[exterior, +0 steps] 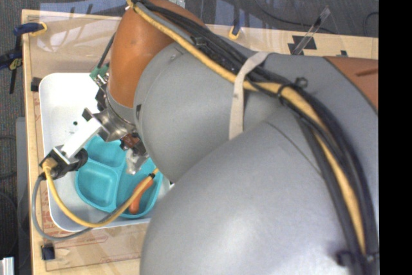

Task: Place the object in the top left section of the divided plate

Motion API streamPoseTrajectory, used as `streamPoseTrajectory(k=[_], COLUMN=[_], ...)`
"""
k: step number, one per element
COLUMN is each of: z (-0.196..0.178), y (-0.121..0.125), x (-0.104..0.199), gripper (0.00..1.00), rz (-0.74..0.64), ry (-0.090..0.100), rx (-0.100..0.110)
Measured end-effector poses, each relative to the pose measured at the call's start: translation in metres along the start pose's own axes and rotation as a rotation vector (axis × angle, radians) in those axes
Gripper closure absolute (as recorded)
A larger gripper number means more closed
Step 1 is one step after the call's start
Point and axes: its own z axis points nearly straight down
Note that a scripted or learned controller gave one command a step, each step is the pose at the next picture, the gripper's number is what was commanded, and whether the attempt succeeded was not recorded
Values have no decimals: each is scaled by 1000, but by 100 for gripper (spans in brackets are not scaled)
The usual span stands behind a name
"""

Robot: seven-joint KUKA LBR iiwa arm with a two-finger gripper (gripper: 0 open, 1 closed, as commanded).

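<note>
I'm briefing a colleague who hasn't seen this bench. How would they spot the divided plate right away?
Find the white bin at the left of the bench, under the arm's wrist. The divided plate lies in its lower part: turquoise, with raised ridges forming sections, an orange object at its lower right edge. Nothing else there is turquoise.

Arm (257, 158) hides right bin, part of divided plate (103, 183).

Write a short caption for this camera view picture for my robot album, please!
Big grey robot arm reaching over a blue divided plate with an orange object in a white bin.
</note>
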Motion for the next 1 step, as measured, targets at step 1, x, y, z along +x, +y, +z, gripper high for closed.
streamPoseTrajectory(k=[1], z=[-8], y=[-2], x=[0], gripper=[100], rz=[-9], ry=[-8], rx=[3])
